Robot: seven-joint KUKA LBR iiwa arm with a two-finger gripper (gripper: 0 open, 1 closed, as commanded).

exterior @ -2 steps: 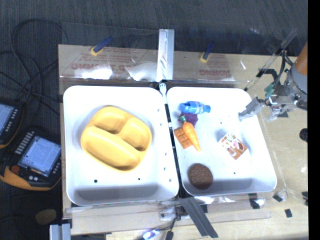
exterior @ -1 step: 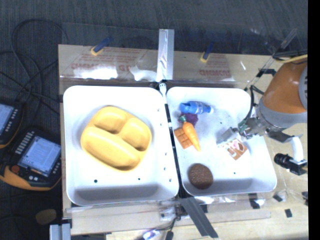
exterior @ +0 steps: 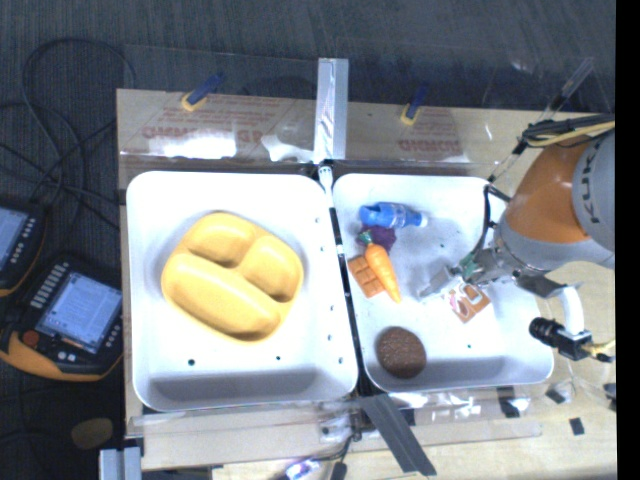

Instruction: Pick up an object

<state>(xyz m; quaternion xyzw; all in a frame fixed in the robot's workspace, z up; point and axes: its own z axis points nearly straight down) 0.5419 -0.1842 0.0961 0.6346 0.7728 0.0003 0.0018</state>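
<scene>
My gripper (exterior: 462,276) hangs low over the right side of the right bin (exterior: 520,368), with the orange-banded wrist (exterior: 545,208) above it. Just below it lies a small orange-and-white packet (exterior: 471,302), partly covered by the gripper; I cannot tell whether the two touch. To the left are a toy carrot (exterior: 381,266) beside an orange block (exterior: 364,276), a small purple piece (exterior: 379,236) and a blue bottle (exterior: 388,215). A brown round disc (exterior: 401,350) lies near the bin's front wall.
A large yellow bun-shaped object (exterior: 232,273) takes up most of the left bin (exterior: 150,368). The divider between the bins runs just left of the carrot. Cables and handheld controllers (exterior: 60,313) lie off the bench at the left.
</scene>
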